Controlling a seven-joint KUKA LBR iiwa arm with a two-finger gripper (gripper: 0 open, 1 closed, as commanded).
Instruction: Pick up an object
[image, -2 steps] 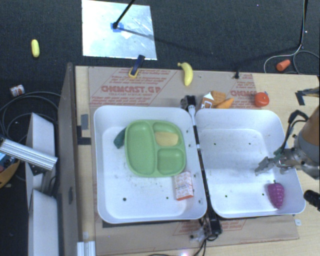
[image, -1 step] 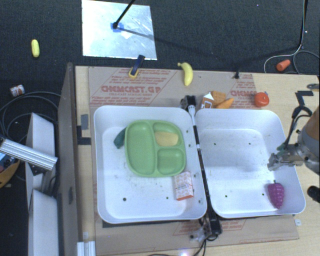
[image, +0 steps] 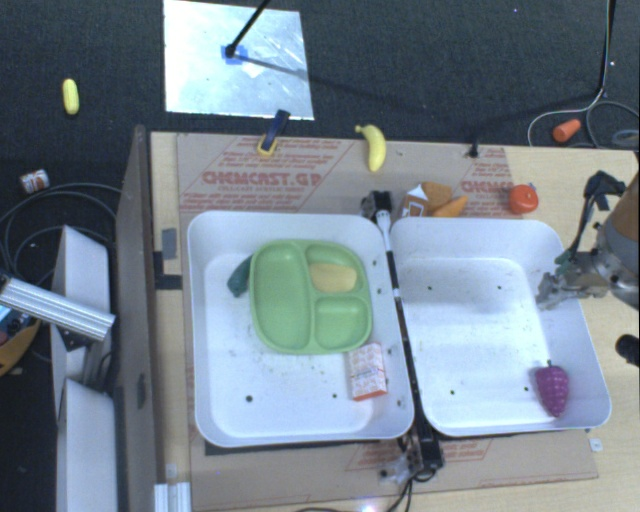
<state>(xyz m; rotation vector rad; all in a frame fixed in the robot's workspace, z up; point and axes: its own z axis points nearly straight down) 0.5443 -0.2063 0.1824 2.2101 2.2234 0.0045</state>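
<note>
The left bin holds a green divided plate with a yellow piece in its upper right compartment. A dark green item lies against the plate's left side. A small orange and white carton sits just below the plate. In the right bin, a purple grape bunch lies in the near right corner. My gripper hangs over the right bin's right rim, well above the grapes and apart from them, with nothing seen in it.
On the bench behind the bins lie a yellow banana, orange toy pieces, a red tomato and a yellow and blue clamp. A black divider runs between the bins. Cables cross the floor at the left and upper right.
</note>
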